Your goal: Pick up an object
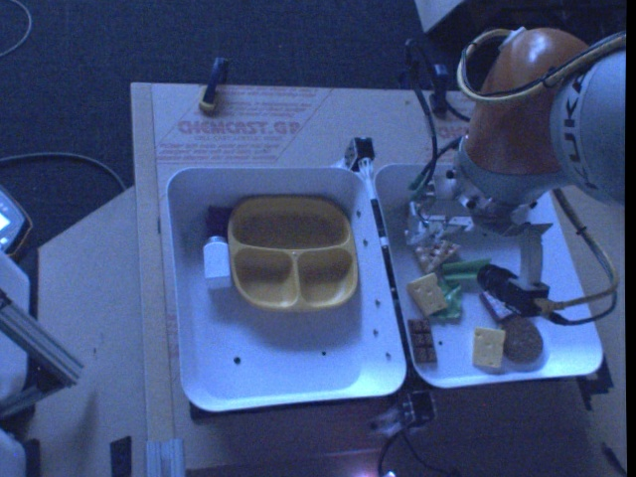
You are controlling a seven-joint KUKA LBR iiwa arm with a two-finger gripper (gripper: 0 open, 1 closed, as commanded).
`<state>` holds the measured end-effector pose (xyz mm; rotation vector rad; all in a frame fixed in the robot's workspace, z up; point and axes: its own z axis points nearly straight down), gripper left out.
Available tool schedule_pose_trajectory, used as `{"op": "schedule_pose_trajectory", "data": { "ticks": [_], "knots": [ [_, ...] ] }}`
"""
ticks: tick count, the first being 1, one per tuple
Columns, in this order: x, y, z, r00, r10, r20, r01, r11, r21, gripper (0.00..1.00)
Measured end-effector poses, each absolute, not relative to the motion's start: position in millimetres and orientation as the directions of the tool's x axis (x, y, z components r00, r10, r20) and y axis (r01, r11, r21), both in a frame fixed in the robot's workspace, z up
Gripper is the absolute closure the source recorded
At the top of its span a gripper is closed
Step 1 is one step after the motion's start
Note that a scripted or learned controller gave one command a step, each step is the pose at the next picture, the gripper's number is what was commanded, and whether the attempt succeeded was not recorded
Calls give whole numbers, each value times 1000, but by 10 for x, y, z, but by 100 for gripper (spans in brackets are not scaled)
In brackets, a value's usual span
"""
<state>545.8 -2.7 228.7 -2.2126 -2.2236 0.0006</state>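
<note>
Dim worktop (149, 266): left bin (189, 346) holds a yellow tray (293, 251); right bin (576, 341) holds cheese (427, 293). Tool (437, 229) grip state: cannot tell.

Right bin: cheese wedge (426, 293), cheese square (488, 347), round brown cookie (522, 340), chocolate bar (422, 340), green beans (463, 268)

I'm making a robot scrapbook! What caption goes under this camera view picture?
Robot arm reaching over the right bin of toy food, beside a yellow tray in the left bin.

One fixed camera looks down at a slant from above the bench (149, 266), taking in both white bins (189, 266).
</note>
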Motion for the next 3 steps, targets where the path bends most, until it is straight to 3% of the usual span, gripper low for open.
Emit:
{"op": "schedule_pose_trajectory", "data": {
  "ticks": [1, 2, 3],
  "knots": [
    [5444, -200, 2192, 2, 1000, 0, 1000, -2, -4, 100],
    [5529, -142, 2144, -1, 1000, 0, 1000, 1, 0, 100],
    [5472, -54, 2292, -2, 1000, 0, 1000, 2, 3, 100]
  ]
}}
